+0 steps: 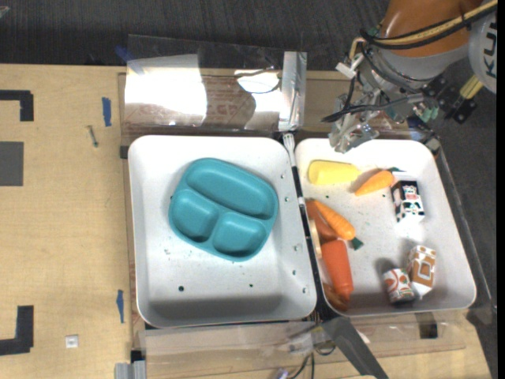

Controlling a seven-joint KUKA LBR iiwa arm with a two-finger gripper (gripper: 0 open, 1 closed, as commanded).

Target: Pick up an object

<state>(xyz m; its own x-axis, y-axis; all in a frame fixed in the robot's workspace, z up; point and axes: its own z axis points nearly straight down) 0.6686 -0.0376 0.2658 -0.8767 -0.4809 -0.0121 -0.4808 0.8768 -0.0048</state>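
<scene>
Pale plywood bench [63, 235] w/ two shallow white plastic bins; left bin [150, 290] holds a teal divided plastic tray [223, 206]. Right bin [454, 251] has a yellow block [331, 172], orange toy carrots [333, 221] & small printed cartons [423, 268]. Metal two-finger gripper [353, 135] sits over that bin's back rim, near the block; can't tell its state.

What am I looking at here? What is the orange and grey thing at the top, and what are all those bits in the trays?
One camera looks down at a slant on a bench. The orange and grey thing is a robot arm reaching in from the right; its gripper hangs over the back edge of the right bin. I see nothing held in it. That bin holds toy food: a yellow piece, two carrots, an orange-red piece, a black-and-white toy and two small patterned packs. The left bin holds a teal divided plate.
</scene>
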